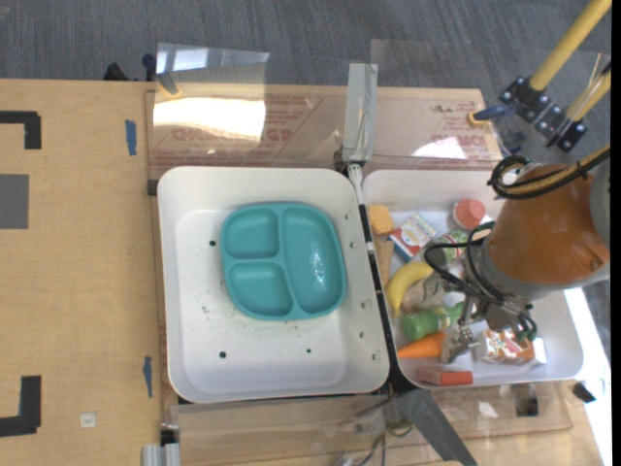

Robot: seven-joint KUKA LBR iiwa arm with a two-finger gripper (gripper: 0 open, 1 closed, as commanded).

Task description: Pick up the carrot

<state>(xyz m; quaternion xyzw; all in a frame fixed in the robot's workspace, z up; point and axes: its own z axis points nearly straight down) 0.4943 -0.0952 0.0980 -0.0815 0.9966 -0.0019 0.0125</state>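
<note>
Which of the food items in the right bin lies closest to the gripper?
The carrot, orange, lying right beside the gripper. The banana and the green item sit farther off.

2 shallow white bins sit side by side on the table (68, 260). The left white bin (184, 357) has a teal plastic plate with 3 sections (283, 260) lying in its middle. The right white bin (568, 357) holds many small things. The orange carrot (419, 349) lies near its front left corner. The yellow banana (408, 282) lies just behind it. The robot's hand (466, 340) is just right of the carrot.
</note>
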